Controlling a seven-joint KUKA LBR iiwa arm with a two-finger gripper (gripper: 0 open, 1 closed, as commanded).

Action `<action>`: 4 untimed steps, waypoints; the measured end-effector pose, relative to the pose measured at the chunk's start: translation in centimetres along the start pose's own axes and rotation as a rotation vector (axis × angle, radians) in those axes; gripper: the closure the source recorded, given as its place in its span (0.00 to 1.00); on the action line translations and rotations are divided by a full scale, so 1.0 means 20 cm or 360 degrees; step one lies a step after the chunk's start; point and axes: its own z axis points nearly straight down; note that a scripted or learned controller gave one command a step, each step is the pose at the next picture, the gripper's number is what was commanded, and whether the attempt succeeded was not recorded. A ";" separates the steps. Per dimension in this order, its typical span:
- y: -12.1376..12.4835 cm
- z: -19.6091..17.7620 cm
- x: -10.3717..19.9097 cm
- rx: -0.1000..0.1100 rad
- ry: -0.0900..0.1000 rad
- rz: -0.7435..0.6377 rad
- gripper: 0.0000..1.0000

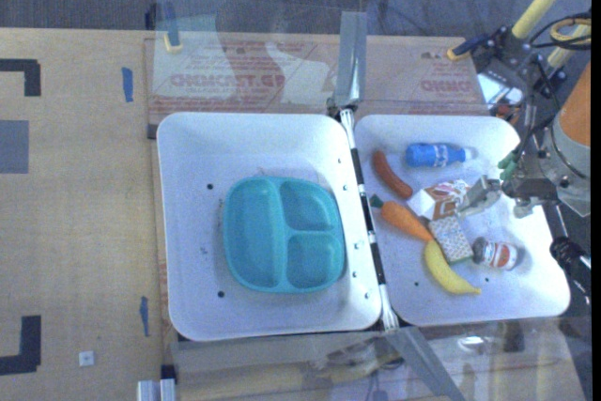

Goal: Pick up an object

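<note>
On a tan bench (75, 230) over grey carpet, two bins (188, 202) hold one teal tray (282, 235), and beside the claw (481, 195), its state unclear, one banana (446, 272), carrot (406, 219), sausage (390, 174), bottle (434, 154).

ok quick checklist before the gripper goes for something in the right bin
1. Gripper over the right bin: ok, it sits near the small carton.
2. Something between the fingers: cannot tell.
3. Target isolated: not ok; carton, carrot, checkered packet and banana crowd together.
4. Easier picks: ok; blue bottle and small can lie apart from the cluster.
5. Left bin holds a teal divided plate: ok.
</note>
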 end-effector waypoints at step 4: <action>0.36 0.39 0.32 -0.0003 -0.0001 -0.0509 1.00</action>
